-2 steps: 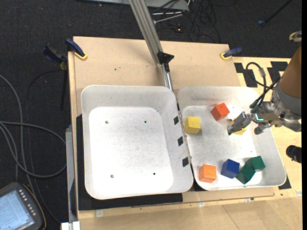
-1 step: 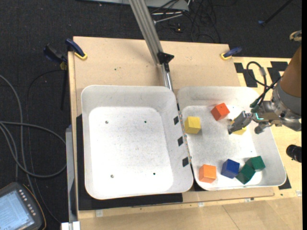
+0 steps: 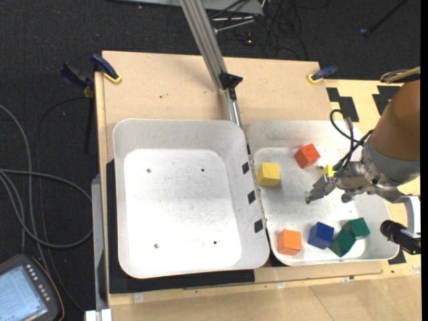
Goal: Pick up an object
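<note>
**Blocks wait in the right bin, gripper poised above them**

Blocks are the pick here, and all six sit in the right bin (image 3: pixel 267 134): a yellow block (image 3: pixel 269 174) near its left wall; an orange block (image 3: pixel 307 155) further back; a second orange block (image 3: pixel 289 241), a blue block (image 3: pixel 321 235) and two green blocks (image 3: pixel 350 237) along the near edge (the greens touching each other). The gripper (image 3: pixel 319 191) hangs over the bare middle, nothing between its fingers; whether they stand apart or together I cannot tell. My worry: a descent straight down would close on nothing; among the crowded near blocks, a finger could land on a neighbour and shove it aside.
</note>
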{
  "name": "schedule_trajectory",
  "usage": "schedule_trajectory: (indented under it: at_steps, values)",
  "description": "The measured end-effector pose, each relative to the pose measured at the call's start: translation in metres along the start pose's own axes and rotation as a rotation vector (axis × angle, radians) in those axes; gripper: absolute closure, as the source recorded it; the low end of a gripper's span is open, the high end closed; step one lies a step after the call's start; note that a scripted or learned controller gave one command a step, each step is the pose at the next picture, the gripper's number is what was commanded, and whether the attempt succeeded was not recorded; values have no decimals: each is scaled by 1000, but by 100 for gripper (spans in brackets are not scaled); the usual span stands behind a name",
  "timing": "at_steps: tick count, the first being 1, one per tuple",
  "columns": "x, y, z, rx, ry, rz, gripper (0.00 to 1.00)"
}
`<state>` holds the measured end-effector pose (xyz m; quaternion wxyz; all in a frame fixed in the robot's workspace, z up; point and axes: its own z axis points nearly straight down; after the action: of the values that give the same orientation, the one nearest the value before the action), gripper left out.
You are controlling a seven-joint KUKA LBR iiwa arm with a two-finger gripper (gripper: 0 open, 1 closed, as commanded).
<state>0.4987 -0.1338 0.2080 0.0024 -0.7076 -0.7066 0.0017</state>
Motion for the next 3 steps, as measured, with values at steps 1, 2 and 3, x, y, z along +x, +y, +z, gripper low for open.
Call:
schedule_trajectory:
  at_steps: [1, 2, 3]
  values:
    - [3, 4, 63, 1, 1, 0, 0]
    - [3, 5, 115, -5, -2, 0, 0]
    - [3, 6, 102, -8, -1, 0, 100]
